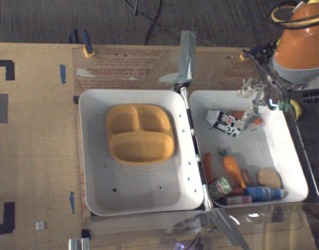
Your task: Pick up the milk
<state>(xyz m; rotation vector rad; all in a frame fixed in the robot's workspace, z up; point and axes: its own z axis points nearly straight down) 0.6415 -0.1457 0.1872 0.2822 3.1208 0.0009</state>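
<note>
The milk carton lay on its side near the right bin's far-left corner, long axis running left to right along the far edge. The gripper stood just beside its right end; jaw state could not be determined.

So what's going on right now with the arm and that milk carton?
Gripper low in right bin, at milk carton's right end. Carton lying flat, not lifted. Carrot and other toys nearer the front, clear of it.
</note>
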